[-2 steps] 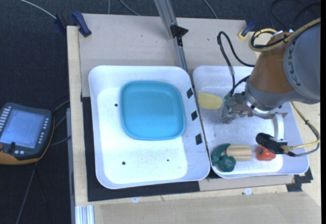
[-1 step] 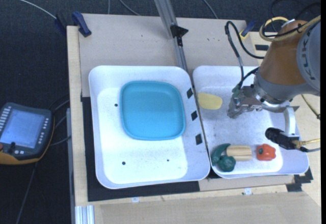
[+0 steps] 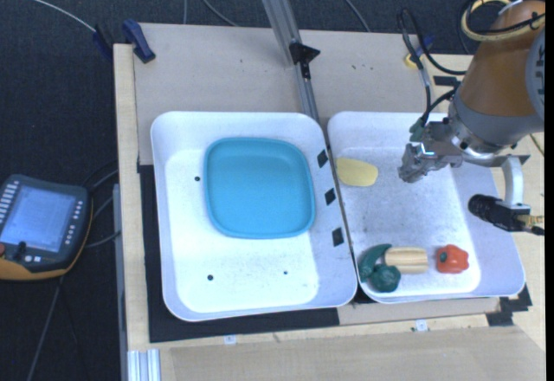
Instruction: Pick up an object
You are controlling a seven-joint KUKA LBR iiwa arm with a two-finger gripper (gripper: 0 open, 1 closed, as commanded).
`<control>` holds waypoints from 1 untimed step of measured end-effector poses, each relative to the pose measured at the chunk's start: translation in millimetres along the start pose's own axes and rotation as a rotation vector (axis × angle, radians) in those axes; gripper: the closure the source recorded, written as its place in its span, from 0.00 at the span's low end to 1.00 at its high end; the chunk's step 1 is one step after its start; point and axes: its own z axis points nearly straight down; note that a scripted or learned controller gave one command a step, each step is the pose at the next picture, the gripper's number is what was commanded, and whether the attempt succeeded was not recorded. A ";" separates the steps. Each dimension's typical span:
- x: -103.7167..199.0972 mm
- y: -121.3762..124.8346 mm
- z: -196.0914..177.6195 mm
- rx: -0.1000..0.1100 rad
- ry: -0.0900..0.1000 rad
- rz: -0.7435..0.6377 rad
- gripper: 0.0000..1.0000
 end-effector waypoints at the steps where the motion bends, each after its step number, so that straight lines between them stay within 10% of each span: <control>1: 0.0 0.5 -25.8 0.003 0.000 0.000 1.00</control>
